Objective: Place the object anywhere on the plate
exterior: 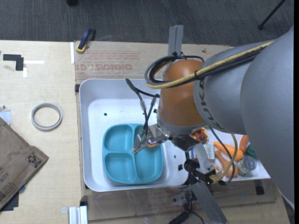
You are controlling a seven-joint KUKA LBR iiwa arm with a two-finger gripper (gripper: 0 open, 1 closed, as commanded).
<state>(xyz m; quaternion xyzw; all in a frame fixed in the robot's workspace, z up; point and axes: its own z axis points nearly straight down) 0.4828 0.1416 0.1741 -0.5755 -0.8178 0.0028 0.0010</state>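
Overhead, we see the gripper (142,143) poised above the right-hand compartment of the plate (117,160), a glossy turquoise sectioned dish with rounded corners lying in the left bin (93,111), a shallow white tray of smooth plastic. Something small and orange, which we take for the object (152,143), appears at the fingertips, directly over the plate; we cannot tell whether the fingers are closed on it or parted, nor whether it already touches the plate. We judge the task near its end: transport appears done, release and withdrawal remain. Matte orange carrots (224,153) lie in the right bin; a grey tape ring (46,116) rests on the pale wooden desk (37,78)
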